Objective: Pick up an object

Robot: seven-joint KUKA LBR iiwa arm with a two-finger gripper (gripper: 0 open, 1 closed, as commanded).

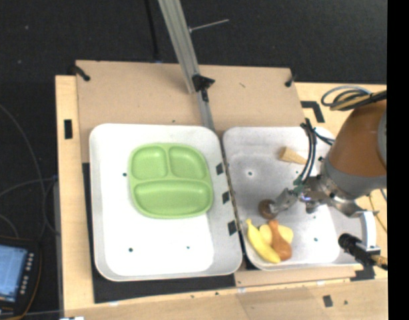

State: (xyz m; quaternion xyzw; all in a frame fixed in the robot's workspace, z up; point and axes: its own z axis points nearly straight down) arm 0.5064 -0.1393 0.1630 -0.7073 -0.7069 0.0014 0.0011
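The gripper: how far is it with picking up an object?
Done: the gripper has reached into the right bin, by a small brown object. In hand: nothing visibly lifted. Left: the grasp and lift; the yellow and orange pieces and tan block lie untouched.

No text, label, brand or number can be read anywhere here. The lit screen of the small device point(10, 272) at the lower left shows pale lines far too blurred to make out. The black marks along the bench point(158, 92) edges and on the bin point(111, 245) floor are plain shapes, not characters.
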